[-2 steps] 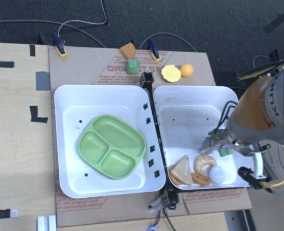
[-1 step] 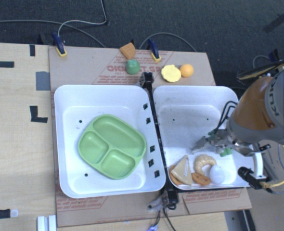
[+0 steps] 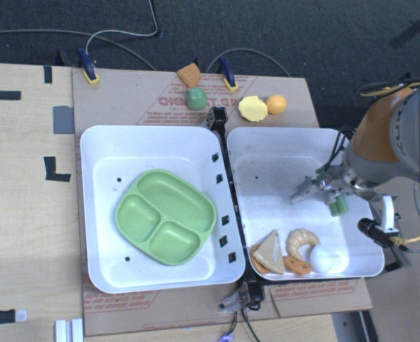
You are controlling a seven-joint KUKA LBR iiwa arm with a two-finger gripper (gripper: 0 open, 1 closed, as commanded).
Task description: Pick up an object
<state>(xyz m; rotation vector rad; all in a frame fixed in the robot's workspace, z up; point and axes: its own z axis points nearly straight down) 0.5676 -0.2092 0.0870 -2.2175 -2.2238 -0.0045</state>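
Note:
My gripper (image 3: 317, 195) is low in the right bin (image 3: 267, 144), near its right side, with its fingers spread apart and open. One finger (image 3: 301, 191) points left over bare bin floor. A small green object (image 3: 338, 206) lies right at the other fingertip; whether they touch is unclear, and it is not between the fingers. At the bin's front edge sit a sandwich wedge (image 3: 269, 253), a curled tan pastry (image 3: 302, 239), a white egg-like ball (image 3: 322, 260) and a small orange piece (image 3: 296, 266).
The left bin (image 3: 100, 162) holds a green divided plate (image 3: 165, 216). Behind the bins on the cardboard lie a tan block (image 3: 189, 74), a green ball (image 3: 196, 99), a yellow fruit (image 3: 253, 108) and an orange ball (image 3: 275, 105). The arm (image 3: 384, 137) enters from the right.

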